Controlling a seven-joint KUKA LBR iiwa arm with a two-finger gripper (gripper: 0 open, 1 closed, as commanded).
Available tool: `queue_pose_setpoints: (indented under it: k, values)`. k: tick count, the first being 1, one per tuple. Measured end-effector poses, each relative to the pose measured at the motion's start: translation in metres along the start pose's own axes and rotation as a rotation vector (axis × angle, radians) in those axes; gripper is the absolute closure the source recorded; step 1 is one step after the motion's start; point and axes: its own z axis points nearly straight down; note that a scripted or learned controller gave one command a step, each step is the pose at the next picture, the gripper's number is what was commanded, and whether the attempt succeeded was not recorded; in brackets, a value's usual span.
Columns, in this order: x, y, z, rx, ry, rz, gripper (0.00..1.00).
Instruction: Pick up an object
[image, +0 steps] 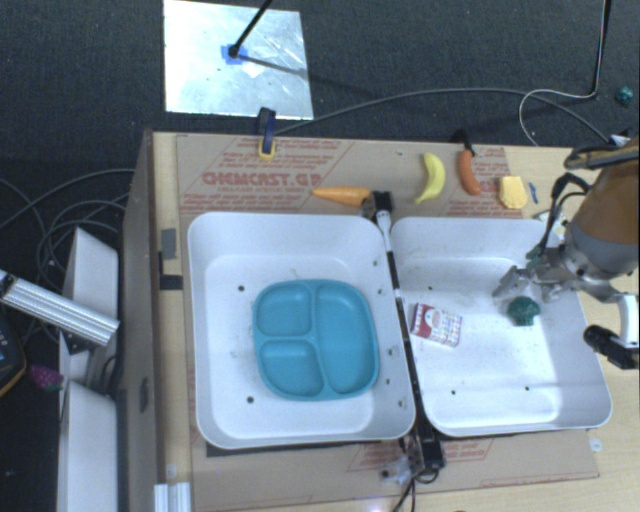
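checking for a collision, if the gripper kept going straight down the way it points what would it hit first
Most likely the dark green object, right by the gripper in the right bin; depth is unclear, so it could meet the bin floor.

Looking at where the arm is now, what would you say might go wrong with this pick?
1. The small dark green round object sits just below the tool; being rounded, it may roll or slip away on closing.
2. It lies near the right white bin's far wall, so a nudge could push it against the rim.
3. The red and white packet lies flat, hard to grip.
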Motion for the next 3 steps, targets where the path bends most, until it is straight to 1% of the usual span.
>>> queue_pose_setpoints:
  k: [1, 2, 3]
  values:
    - [0.001, 0.007, 0.037, 0.002, 0.001, -0.002, 0.0]
    - [0.0, 0.008, 0.026, -0.002, -0.001, -0.003, 1.0]
    - [0.062, 0.052, -0.05, -0.003, 0.001, -0.003, 1.0]
